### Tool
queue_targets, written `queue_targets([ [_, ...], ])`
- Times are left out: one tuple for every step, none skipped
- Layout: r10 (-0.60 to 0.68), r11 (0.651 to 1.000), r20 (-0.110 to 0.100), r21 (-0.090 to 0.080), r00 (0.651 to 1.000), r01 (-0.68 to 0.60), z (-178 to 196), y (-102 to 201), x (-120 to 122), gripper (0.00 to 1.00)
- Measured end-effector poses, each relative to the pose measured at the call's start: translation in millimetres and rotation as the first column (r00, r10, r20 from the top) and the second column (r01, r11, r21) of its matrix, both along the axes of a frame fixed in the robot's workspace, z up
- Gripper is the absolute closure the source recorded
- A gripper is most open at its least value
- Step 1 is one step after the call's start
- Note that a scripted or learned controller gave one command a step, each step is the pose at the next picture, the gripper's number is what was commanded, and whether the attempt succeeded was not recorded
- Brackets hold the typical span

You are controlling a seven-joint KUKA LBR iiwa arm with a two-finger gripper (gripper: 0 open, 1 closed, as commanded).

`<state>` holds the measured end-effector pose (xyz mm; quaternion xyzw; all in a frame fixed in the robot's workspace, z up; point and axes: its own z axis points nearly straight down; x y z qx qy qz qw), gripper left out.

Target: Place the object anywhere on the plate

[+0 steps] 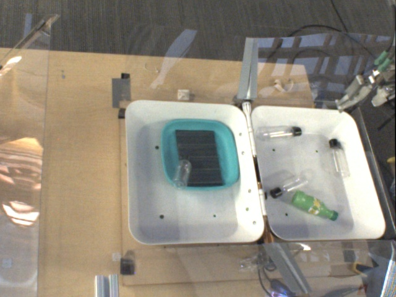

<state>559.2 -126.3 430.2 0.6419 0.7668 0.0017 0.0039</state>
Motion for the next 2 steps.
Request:
queue_targets([
  [-0.033, 0.999, -0.002, 0.0, 0.999, 0.033, 6, -68, 7, 0.0],
  [0.11, 0.994, -0.004, -0.001, 0.994, -0.11, 5, -78, 57, 0.0],
])
